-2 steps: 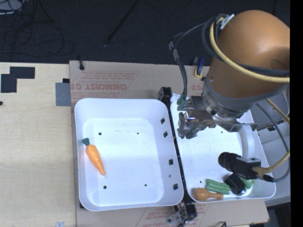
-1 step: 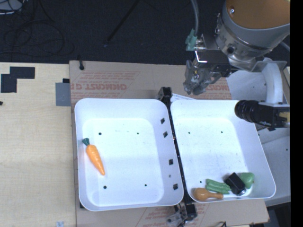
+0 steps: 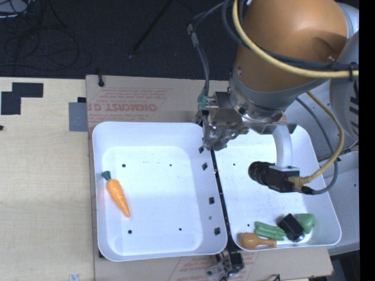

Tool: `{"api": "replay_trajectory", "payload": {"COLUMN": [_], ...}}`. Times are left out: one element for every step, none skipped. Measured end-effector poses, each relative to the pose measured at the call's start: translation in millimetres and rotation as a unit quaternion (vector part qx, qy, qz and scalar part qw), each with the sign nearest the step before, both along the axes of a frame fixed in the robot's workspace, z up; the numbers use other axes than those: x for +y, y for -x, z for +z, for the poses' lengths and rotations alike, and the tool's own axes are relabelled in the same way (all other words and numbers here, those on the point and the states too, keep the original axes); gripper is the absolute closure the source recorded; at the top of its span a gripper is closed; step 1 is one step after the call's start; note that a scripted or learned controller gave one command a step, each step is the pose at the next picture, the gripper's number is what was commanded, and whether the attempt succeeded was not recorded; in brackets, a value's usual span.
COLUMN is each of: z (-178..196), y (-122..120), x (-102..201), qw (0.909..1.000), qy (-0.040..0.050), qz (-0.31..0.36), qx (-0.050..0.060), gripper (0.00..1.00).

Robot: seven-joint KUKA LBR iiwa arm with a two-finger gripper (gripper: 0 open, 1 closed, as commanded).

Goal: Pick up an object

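Observation:
An orange toy carrot (image 3: 118, 197) with a green top lies in the left bin (image 3: 146, 247), near its left wall. At the front of the right bin (image 3: 331, 239) sit a green bean-like toy (image 3: 269, 230), a black block (image 3: 291, 226), a light green piece (image 3: 306, 220) and an orange-brown pear-shaped toy (image 3: 255, 240). My gripper (image 3: 215, 140) hangs under the big orange wrist, over the back end of the divider between the two bins. It is well away from every object, and nothing shows in its grasp.
A black cylinder (image 3: 268, 176) on a white bracket juts from the arm over the middle of the right bin. Yellow and black cables loop around the wrist. The bins rest on a cardboard sheet (image 3: 146, 101); a wooden bench top (image 3: 41, 186) lies to the left.

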State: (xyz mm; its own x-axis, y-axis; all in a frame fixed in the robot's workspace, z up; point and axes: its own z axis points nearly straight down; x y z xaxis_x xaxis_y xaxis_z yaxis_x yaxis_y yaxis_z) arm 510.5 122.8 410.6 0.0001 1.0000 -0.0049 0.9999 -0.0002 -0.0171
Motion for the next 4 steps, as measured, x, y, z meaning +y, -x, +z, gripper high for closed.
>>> {"api": "replay_trajectory", "payload": {"z": [-25, 136, -31, 87], "y": [36, 34, 36, 27], "x": [-14, -20, -33, -9], "qw": [1.0000, 0.9999, 1.0000, 0.9999], "qy": [-0.0015, -0.0042, 0.0002, -0.0036], "qz": [-0.001, 0.001, -0.001, 0.002], "qx": [-0.004, -0.016, 0.002, -0.013], "gripper": [1.00, 1.00, 1.00, 1.00]}}
